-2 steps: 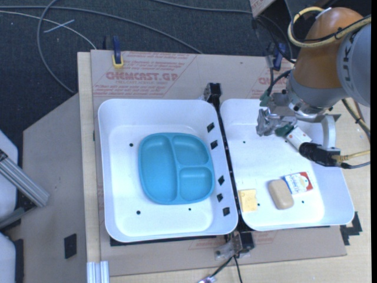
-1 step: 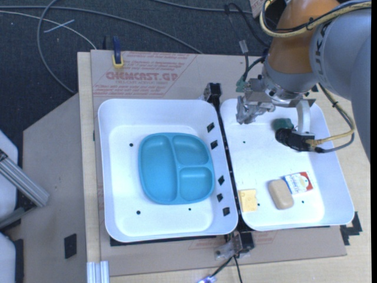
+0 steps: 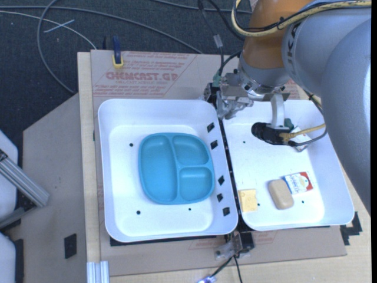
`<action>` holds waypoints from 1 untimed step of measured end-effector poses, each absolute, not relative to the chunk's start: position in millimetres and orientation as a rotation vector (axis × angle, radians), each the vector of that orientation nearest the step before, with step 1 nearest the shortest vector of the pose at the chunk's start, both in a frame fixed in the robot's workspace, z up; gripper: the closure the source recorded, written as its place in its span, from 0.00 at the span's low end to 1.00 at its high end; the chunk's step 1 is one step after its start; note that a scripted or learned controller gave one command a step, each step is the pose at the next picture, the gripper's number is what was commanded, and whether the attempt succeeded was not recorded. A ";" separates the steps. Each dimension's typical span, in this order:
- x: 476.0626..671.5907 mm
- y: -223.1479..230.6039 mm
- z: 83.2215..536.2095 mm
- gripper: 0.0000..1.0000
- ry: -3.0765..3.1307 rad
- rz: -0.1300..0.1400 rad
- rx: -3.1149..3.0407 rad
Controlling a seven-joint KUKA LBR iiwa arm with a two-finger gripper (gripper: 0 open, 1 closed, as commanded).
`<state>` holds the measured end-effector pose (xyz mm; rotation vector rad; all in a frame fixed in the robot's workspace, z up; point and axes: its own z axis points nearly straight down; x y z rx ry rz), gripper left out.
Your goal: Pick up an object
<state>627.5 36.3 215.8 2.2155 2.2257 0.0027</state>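
My gripper (image 3: 227, 107) hangs over the far left corner of the right bin (image 3: 262, 164), close to the wall between the two bins. Nothing shows in its grasp. In the near part of that bin lie a tan oval lump (image 3: 281, 194), a small white packet with blue and red print (image 3: 298, 183) touching its far side, and a flat yellow square (image 3: 248, 200) by the left wall. All three are well nearer the front than the gripper. A blue divided plate (image 3: 175, 167) lies in the middle of the left bin (image 3: 112, 158).
The grey arm with its orange band (image 3: 277, 22) comes in from the upper right, above the right bin's far side. A cardboard sheet (image 3: 147, 69) lies under the bins, and loose cables cross the dark floor behind.
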 end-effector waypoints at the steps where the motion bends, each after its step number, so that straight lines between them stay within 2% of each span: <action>1: 634.7 87.4 212.7 1.00 2.226 0.003 2.216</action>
